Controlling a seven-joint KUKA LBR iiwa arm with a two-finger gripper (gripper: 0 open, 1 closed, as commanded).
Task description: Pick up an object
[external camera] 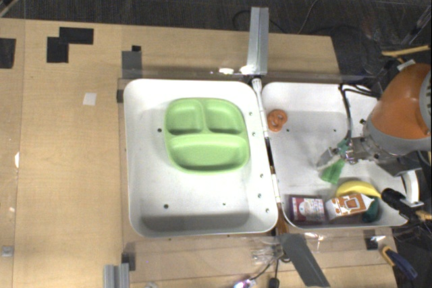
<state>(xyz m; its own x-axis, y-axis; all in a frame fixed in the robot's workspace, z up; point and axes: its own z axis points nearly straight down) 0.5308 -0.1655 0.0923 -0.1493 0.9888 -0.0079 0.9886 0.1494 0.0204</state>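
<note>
Pincer (335, 160) sits low in the right bin (304, 101), fingers spread open over a green piece (331, 173). Banana (358, 188) at 5 o'clock, just beside. Carton (329, 208) below.

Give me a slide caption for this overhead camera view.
Robot hand low in right bin near banana; green divided plate in left bin.

You're looking down from one fixed camera above the desk (61, 165), tilted slightly, both white bins (138, 145) in mid-frame, the arm (401, 111) entering from the right.
</note>
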